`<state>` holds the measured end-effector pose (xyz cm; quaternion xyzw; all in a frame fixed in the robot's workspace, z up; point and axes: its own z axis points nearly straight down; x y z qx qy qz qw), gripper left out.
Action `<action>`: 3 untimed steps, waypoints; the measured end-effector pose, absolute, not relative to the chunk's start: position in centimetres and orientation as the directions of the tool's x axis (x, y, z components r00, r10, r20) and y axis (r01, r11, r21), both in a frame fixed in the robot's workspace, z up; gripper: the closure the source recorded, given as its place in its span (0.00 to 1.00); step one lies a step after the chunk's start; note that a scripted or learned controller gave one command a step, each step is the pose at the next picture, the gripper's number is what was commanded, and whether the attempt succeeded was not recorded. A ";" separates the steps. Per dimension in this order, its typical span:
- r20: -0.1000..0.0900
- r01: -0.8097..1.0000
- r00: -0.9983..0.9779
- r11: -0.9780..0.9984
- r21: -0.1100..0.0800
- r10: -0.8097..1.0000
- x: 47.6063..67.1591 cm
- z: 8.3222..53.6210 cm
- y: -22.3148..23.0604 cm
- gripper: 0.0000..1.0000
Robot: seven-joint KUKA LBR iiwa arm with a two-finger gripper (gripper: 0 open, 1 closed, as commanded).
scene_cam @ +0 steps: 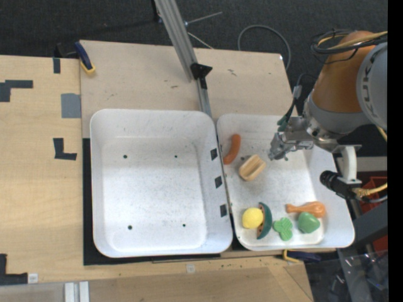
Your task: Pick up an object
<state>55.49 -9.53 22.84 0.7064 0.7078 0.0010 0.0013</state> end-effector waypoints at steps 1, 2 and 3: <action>0.001 1.000 -0.006 0.006 -0.001 1.000 56.7 23.6 -5.0 1.00; 0.001 1.000 -0.006 0.006 -0.002 1.000 58.4 22.3 -0.2 1.00; 0.002 1.000 -0.008 0.008 0.000 1.000 60.6 23.0 5.2 1.00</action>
